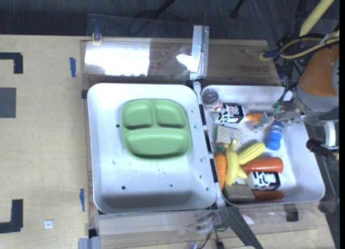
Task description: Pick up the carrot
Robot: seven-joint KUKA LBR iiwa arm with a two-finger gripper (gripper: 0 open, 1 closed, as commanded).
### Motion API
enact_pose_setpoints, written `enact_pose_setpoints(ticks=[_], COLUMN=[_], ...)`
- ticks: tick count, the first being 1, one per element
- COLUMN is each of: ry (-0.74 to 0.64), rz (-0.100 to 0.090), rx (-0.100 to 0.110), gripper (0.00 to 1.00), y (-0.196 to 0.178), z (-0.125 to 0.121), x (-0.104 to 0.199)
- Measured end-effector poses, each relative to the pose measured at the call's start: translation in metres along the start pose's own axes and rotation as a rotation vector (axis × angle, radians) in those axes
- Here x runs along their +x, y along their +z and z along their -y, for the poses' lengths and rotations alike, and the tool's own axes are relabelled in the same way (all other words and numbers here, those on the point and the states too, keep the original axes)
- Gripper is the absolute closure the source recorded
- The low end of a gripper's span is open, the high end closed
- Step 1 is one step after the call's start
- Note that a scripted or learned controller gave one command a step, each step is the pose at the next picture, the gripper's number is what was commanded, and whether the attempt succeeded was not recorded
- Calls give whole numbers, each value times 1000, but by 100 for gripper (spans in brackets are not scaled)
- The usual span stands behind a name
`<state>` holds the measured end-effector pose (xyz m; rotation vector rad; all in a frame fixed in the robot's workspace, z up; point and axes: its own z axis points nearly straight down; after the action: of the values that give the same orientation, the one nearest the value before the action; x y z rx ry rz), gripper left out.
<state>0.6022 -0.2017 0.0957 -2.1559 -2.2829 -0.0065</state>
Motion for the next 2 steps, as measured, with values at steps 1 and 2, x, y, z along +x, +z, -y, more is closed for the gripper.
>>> enact_pose_setpoints(ticks=[1,2], ry=[53,372], rz=[6,16], rx=[16,26], gripper=[0,0], y=[12,12], z=[-57,-61], x=[21,52])
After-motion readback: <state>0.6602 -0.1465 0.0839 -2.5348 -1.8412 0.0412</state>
